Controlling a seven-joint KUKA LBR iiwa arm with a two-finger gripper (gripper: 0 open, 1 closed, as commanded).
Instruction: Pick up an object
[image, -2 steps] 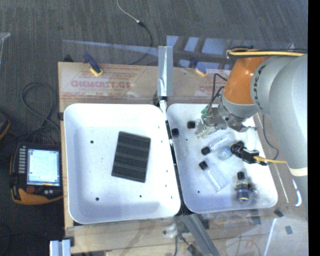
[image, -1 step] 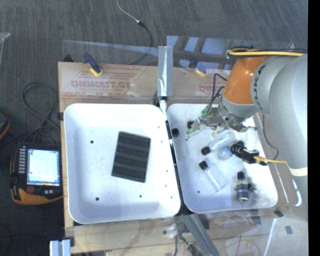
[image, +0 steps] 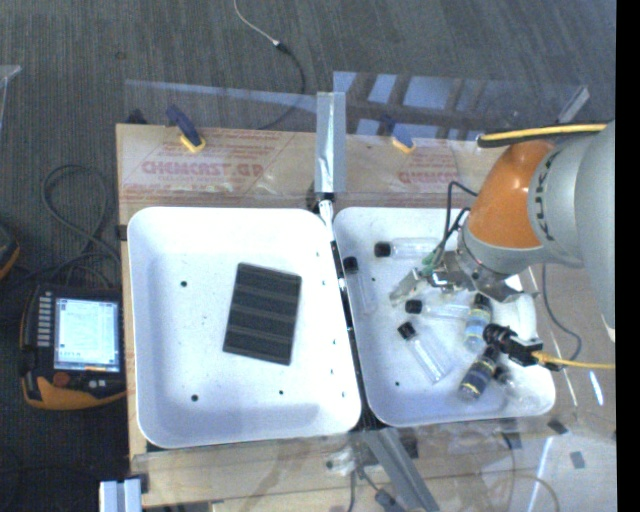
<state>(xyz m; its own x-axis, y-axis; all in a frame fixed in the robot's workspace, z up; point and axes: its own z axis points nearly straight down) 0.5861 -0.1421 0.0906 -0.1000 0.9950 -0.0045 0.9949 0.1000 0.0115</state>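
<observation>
The grey arm with its orange band (image: 510, 205) reaches in from the right over the right bin (image: 380, 395). Its gripper (image: 443, 272) hangs low over a cluster of small items in the middle of that bin: clear vials (image: 430, 355), a dark bottle (image: 478, 376), another small bottle (image: 478, 325) and little black caps (image: 406, 331). The wrist hides whatever lies directly beneath it. A black ribbed rectangular pad (image: 262, 312) lies flat in the middle of the left bin (image: 160, 240).
More black caps sit near the right bin's back left (image: 381, 249) and by the divider (image: 349, 264). A yellow cable (image: 580, 366) trails off to the right. A teach pendant (image: 75, 345) lies on the floor to the left of the bench.
</observation>
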